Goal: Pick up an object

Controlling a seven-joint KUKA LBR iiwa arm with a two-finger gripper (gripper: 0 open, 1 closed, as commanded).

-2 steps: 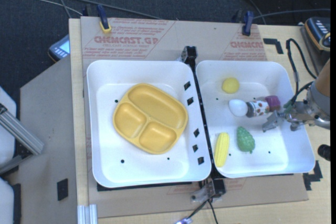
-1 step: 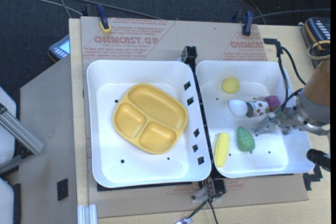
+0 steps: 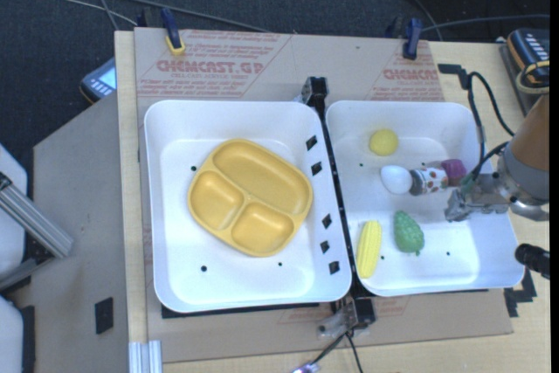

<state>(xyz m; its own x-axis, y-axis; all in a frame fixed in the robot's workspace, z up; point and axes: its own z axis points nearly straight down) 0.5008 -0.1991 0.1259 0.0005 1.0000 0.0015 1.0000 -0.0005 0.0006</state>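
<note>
Corn cob [image 3: 369, 247] by right bin's [image 3: 489, 275] near rim, end effector [image 3: 460, 210] beyond.

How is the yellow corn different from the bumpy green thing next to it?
The corn is yellow, while the bumpy green thing is green. The corn is long and thin; the green thing is shorter and rounder. The corn lies closer to the wall between the bins; the green thing lies closer to the gripper. Both lie in the right bin, side by side.
</note>
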